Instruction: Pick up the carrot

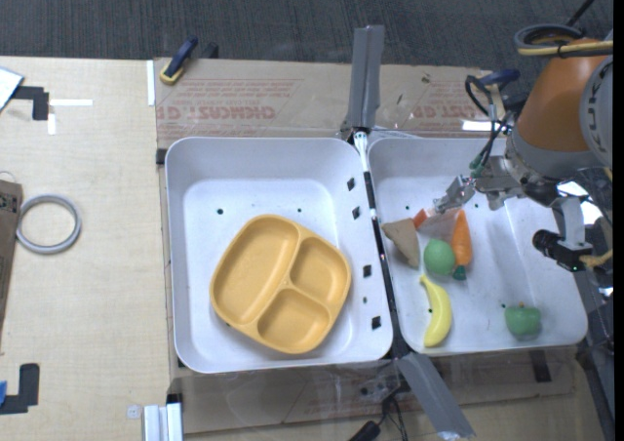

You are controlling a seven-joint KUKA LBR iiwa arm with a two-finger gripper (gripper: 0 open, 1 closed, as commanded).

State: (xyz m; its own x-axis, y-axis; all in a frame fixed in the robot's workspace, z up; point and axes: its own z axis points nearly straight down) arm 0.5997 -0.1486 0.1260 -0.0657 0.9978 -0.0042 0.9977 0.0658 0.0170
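The carrot (462,240) is a short orange piece lying in the right bin (546,278), pointing roughly toward the bin's far wall. A green round fruit (439,257) touches its left side. My gripper (452,197) hangs just above and slightly left of the carrot's far end, reaching in from the right under the grey wrist and orange band. Nothing visibly sits in the gripper. A small red piece (421,218) lies just left of it.
In the right bin a brown wedge (402,240) lies by the left wall, a banana (436,310) lies near the front, and a green fruit (523,321) sits at the front right. The left bin (195,234) holds a yellow divided plate (283,283). A tape roll (44,222) rests on the bench.
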